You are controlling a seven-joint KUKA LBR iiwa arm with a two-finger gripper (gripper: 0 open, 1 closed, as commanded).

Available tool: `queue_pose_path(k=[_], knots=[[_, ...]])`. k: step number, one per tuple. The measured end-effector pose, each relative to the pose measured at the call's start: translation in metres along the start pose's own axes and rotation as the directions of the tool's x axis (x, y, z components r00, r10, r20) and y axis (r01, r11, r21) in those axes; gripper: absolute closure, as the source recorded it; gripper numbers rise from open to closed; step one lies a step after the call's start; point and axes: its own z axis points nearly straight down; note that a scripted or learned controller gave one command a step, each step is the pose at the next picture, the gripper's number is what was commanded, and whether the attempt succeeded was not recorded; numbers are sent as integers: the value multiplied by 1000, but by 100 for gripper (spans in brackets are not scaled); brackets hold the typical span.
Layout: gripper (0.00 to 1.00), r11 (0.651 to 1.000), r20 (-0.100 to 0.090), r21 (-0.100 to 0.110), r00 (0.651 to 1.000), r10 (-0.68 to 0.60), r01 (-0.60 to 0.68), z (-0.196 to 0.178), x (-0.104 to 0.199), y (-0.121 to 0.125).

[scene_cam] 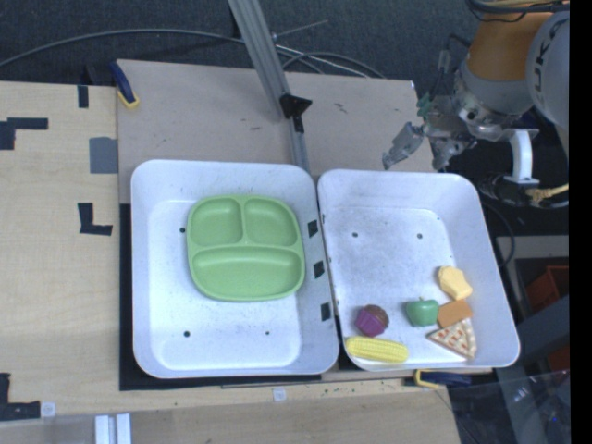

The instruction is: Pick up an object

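Several toy foods lie in the near right corner of the right bin [388,202]: a yellow corn cob [376,349], a purple round piece [373,319], a green pepper [422,312], a yellow chunk [453,282], an orange piece [454,313] and a pizza slice [455,339]. My gripper [421,151] hangs over the far rim of that bin, well away from the foods. Its two fingers stand apart, open, with nothing between them.
The left bin [157,340] holds a green divided plate [245,248]. A slanted metal pole [264,49] comes down to the gap between the bins at the far side. Black cables trail across the dark floor behind the bench.
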Motion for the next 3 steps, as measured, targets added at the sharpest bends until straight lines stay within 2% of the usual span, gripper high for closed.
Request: queue_pose_path(k=[1, 2, 3], knots=[[0, 1000, 0, 0, 1000, 0, 0, 0, 0, 0], [0, 1000, 1, 4, 1000, 0, 0, 44, 4, -1], [0, 1000, 0, 6, 1000, 0, 0, 106, 12, -3]])
